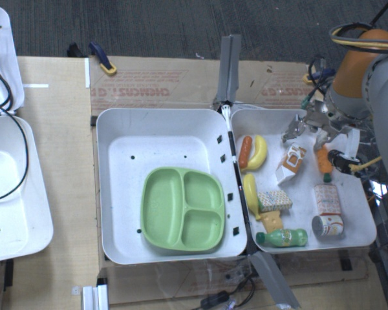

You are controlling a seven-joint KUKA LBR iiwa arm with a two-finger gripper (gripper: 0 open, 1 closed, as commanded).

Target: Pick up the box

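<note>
The box point(292, 162) is a small white and orange carton lying tilted in the upper middle of the right bin point(359, 234). My gripper point(308, 133) hangs over the back of that bin, just beyond the box and slightly to its right. Its fingers are spread open with nothing between them. The box lies apart from the fingertips, on the bin floor.
An orange carrot point(323, 160) lies right of the box; a sausage point(245, 152) and a banana point(258, 152) lie to its left. Nearer the front are a second banana point(250, 194), a speckled block point(274, 201), a green bottle point(281, 238) and a can point(328, 210). The left bin point(116, 141) holds a green divided plate point(183, 208).
</note>
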